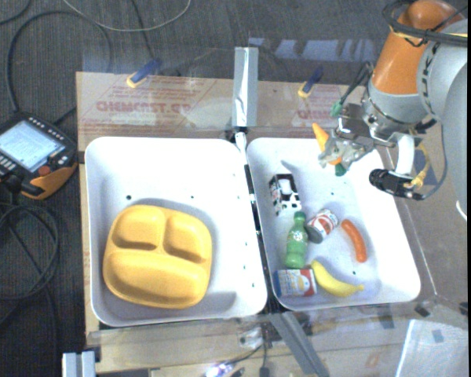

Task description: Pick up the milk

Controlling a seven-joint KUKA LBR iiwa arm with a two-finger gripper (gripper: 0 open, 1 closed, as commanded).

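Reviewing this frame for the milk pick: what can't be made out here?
- Gripper: it hangs over the right bin's far corner; too small and cluttered to tell its finger state, or whether the orange and green bits there are held.
- Milk carton: black-and-white, its label is too small to read.
- Carton by the banana: print is blurred.

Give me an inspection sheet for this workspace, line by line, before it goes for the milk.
Surface: two white bins side by side, left bin, right bin.
Job's things: milk carton lying in the right bin, untouched.
Clutter: green bottle, can, banana, sausage, small carton in the right bin; yellow tray in the left bin.
Grippers: gripper above the right bin's far edge, with something orange and green at it.
Cables: black cables on the floor.
Surroundings: handheld controller at left.
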